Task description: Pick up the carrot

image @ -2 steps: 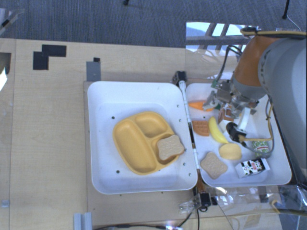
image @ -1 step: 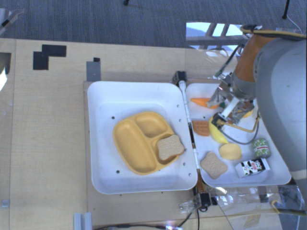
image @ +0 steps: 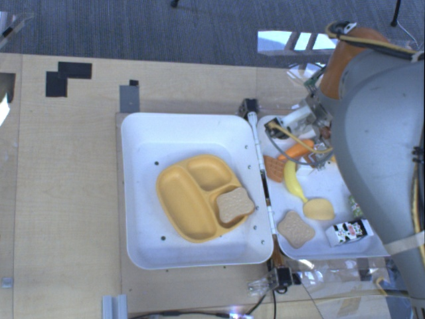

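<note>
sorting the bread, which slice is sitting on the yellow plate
The bread slice in the left bin, resting in a compartment of the yellow plate. The other slice lies on the right bin's floor below the banana.

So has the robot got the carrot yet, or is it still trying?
Done so far: the arm has reached into the right bin and the gripper sits right at the carrot, above the banana. In hand: nothing for sure, because the carrot looks like it is lying in the bin and the grip is too hard to make out. Left to do: grab it properly and lift it clear.
</note>
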Controlling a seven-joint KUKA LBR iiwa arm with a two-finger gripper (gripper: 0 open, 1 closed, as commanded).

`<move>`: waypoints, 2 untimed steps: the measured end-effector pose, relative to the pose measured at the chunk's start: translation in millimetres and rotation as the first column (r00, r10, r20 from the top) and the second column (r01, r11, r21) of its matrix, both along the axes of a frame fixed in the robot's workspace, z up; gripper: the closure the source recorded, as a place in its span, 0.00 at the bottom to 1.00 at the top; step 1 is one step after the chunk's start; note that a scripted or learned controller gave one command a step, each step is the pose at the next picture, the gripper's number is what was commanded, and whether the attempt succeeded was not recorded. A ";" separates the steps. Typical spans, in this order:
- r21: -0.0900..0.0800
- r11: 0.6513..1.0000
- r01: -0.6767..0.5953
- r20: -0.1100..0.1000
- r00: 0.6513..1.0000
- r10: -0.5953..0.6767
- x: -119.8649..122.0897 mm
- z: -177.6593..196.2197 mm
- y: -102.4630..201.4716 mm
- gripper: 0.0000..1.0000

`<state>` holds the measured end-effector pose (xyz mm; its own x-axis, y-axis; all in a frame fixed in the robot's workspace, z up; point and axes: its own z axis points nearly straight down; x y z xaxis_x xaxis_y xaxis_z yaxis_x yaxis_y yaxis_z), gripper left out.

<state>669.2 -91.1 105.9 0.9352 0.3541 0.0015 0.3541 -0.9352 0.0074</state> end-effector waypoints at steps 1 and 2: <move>0.008 0.990 -0.141 -0.001 0.990 0.141 -100.1 -18.4 -5.9 0.00; 0.008 1.000 0.002 -0.001 1.000 -0.002 -42.7 -20.2 -25.0 0.00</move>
